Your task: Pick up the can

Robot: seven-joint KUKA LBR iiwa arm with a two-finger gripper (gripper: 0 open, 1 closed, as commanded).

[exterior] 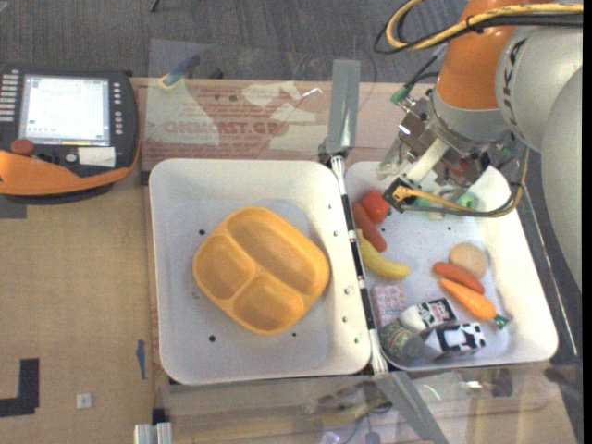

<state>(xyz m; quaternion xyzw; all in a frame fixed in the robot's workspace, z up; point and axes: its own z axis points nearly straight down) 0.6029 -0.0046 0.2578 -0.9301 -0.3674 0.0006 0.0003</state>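
Observation:
The can (401, 341) is a small dark cylinder with a greyish lid, standing in the front left corner of the right bin (529, 248). My gripper (451, 168) hangs over the back of that bin under the orange wrist band, well behind the can. Nothing shows between it and the can except other items.
The right bin also holds a red pepper (374, 207), a banana (383, 263), two carrots (472, 298), a pale round fruit (469, 258), a pink packet (389, 298) and two black-and-white cartons (460, 338) beside the can. A yellow divided plate (261, 268) lies in the left bin (171, 239). A pendant (65, 128) sits far left.

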